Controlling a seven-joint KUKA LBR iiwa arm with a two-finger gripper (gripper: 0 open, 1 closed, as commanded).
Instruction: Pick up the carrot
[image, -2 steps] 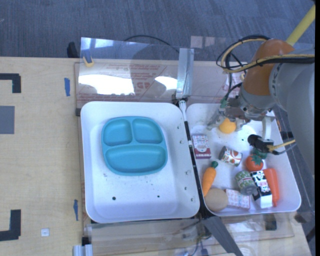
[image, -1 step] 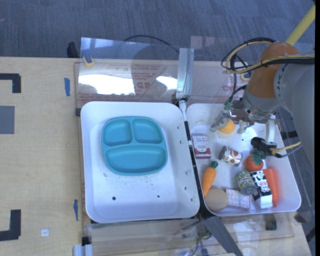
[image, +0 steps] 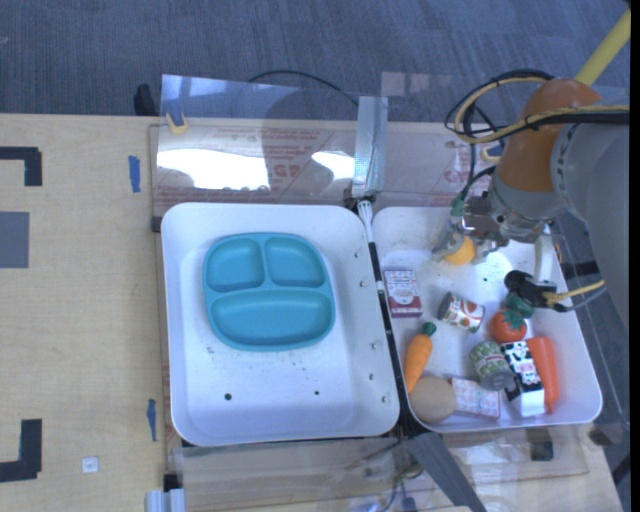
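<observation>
My gripper (image: 462, 232): it hangs over the far edge of the right bin (image: 590, 385), low by the back wall. Whether it is released or clenched I cannot tell — my own wrist covers it from above.
My arm (image: 590, 175): grey, with the orange band (image: 545, 135) above the wrist; it comes in from the right side and is cut off by the frame's edge. Cables loop around the band.
Hidden or unclear: a yellow object (image: 459, 252) lies just below my gripper, partly under it; what it is, and whether I touch it, I cannot make out. The small clutter near the bin's middle is too blurred to name surely.
Carrot (image: 418, 358): orange with a green top, lying against the left wall of the right bin, toward the near-left corner, green end pointing to the far side.
Carrot and gripper: well apart — the carrot is nearer the camera and to the left of my gripper, with a red-and-white carton (image: 402, 292) between the two, along the same wall.
Near the carrot: a beige round object (image: 432, 398) touches or nearly touches its tip at the near edge.
Right side of bin: a tomato-like toy (image: 508, 324) and a red bottle (image: 545, 365).
Left bin (image: 185, 300): holds a blue divided plate (image: 268, 290) near its middle.
</observation>
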